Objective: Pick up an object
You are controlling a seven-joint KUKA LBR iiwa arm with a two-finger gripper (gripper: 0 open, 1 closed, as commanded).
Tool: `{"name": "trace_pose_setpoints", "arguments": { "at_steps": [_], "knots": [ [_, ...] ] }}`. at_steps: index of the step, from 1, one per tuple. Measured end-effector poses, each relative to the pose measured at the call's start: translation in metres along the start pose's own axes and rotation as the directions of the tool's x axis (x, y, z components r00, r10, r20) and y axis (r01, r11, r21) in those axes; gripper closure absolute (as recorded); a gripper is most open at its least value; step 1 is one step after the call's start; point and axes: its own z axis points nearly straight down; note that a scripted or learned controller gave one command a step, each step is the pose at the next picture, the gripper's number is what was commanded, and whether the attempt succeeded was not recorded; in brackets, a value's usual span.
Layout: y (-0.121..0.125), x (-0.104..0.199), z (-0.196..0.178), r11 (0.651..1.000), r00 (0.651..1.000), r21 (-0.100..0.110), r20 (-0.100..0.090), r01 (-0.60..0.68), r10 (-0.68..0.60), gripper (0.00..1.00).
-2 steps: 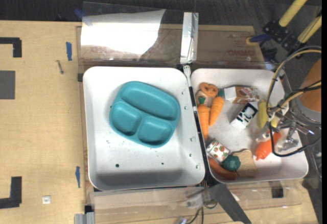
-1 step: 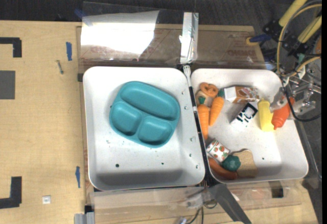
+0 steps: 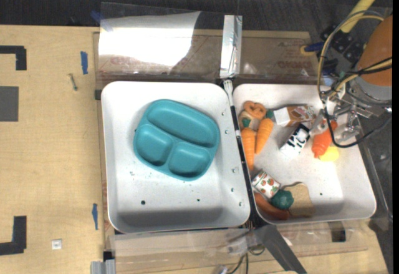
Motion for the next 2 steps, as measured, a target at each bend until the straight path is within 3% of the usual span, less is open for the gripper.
{"name": "trace_pose_setpoints", "arguments": {
  "at_steps": [1, 2],
  "knots": [
    [-0.017, -0.064, -0.105, 0.99, 0.99, 0.004, 0.004, -0.141, 0.141, 1.0],
    [0.036, -0.067, -0.1, 0.987, 0.987, -0.005, -0.001, -0.161, 0.161, 1.0]
  ]
}}
